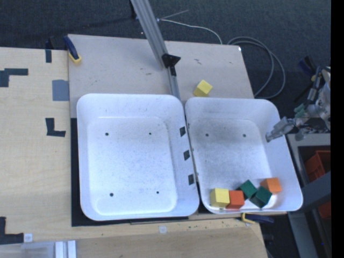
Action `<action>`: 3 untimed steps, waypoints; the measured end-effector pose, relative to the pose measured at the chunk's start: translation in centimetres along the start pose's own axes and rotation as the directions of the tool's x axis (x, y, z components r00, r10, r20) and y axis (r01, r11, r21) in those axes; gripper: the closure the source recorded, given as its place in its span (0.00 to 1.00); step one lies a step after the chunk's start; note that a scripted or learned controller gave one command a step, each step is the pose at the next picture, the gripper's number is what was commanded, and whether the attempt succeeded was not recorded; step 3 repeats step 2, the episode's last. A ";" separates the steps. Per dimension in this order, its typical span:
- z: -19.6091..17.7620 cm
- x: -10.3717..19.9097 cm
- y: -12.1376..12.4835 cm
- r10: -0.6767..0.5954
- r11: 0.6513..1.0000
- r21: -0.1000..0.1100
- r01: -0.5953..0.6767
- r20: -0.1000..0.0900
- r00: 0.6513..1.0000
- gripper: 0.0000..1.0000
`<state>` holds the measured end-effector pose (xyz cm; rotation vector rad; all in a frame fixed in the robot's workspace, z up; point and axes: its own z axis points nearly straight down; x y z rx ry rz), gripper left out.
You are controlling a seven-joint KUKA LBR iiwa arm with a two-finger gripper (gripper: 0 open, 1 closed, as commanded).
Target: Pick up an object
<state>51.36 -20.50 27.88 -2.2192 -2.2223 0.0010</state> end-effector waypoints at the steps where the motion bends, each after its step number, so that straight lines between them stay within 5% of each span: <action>1: -1.0 0.1 0.0 -0.001 1.000 0.000 0.001 0.000 1.000 1.00; 2: -2.3 8.1 -3.1 -0.007 1.000 -0.001 0.007 -0.002 1.000 1.00; 3: -2.3 8.1 -3.1 -0.007 1.000 -0.001 0.007 -0.002 1.000 1.00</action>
